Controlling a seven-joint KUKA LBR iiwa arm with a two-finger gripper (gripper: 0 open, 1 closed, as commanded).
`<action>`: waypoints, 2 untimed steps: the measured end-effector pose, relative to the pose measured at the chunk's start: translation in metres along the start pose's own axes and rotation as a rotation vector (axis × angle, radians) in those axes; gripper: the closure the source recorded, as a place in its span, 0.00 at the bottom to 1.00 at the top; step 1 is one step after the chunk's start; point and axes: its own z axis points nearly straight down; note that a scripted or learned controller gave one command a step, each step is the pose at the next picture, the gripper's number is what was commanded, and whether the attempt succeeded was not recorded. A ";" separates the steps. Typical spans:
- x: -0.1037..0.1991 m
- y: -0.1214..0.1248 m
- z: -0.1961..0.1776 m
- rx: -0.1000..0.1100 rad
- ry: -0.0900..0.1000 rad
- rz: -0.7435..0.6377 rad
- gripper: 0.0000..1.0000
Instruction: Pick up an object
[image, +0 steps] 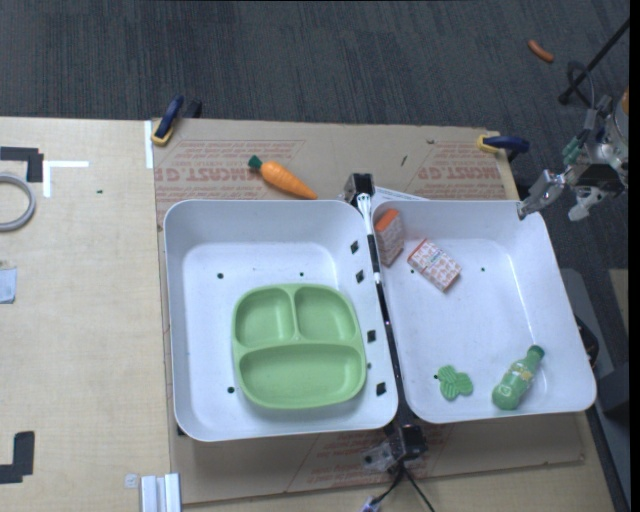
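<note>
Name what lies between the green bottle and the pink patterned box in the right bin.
Bare white bin floor separates the green bottle from the pink patterned box in the camera view; the green leaf-shaped piece sits off that line.

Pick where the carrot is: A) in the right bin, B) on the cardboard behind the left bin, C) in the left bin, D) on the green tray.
B: the carrot lies on the cardboard just beyond the left bin's far rim, outside both bins.
</note>
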 end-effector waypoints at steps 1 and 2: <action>0.081 0.021 0.080 0.001 0.001 -0.154 0.00; 0.113 -0.023 0.165 0.001 0.001 0.067 0.00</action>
